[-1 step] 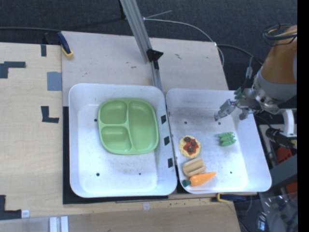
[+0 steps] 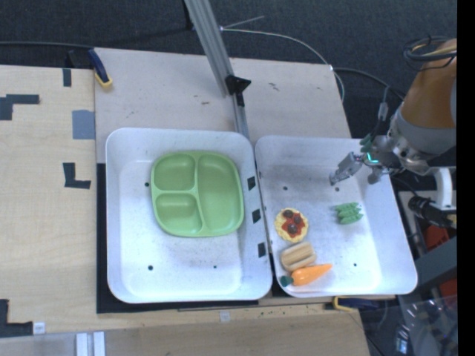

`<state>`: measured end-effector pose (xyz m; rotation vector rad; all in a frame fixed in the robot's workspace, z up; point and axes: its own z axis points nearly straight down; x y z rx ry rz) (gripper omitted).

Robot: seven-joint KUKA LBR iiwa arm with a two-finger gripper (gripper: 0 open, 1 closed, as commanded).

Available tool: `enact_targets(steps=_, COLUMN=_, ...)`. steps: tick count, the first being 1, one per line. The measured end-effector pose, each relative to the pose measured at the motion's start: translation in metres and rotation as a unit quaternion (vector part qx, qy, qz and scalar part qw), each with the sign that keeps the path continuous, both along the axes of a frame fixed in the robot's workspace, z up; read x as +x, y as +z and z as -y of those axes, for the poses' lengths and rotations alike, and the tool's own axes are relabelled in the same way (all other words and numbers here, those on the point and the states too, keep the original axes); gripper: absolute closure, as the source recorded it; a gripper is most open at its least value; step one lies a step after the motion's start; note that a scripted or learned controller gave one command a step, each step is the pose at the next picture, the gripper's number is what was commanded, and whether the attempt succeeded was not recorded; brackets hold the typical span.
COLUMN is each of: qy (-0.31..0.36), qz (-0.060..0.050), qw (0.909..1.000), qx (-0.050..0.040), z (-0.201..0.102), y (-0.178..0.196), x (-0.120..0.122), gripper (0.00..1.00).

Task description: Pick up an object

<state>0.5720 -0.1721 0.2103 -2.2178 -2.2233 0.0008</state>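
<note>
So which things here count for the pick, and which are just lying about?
For the pick:
- pincer
- small green leafy toy
- round toy pizza
- tan toy hot dog bun
- orange toy carrot

Lying about:
- green divided plastic plate in the left white bin
- blue-and-yellow clamp

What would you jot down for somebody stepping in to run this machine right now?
Gripper: hanging over the upper part of the right bin, nothing between its fingers.
Right bin: green toy just below the gripper; small pizza, hot dog and carrot grouped near the bin's lower left.
Left bin: green divided plate.
Done: nothing picked up yet.
Left: come down on one item, probably the green toy since it lies nearest, close on it and lift.
</note>
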Motion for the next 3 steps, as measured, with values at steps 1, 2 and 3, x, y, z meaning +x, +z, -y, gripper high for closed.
enact_targets(steps=1, qy=0.000, qz=-0.003, qw=1.0000, qx=0.0001, z=-0.003, y=-0.065, x=0.000, gripper=0.00)
enact_targets(steps=2, qy=0.000, qz=-0.003, qw=1.0000, qx=-0.0001, z=-0.004, y=-0.119, x=-0.002, gripper=0.00)
enact_targets(steps=3, qy=0.000, qz=-0.001, qw=1.0000, qx=-0.0001, z=-0.005, y=-0.106, x=-0.001, gripper=1.00)
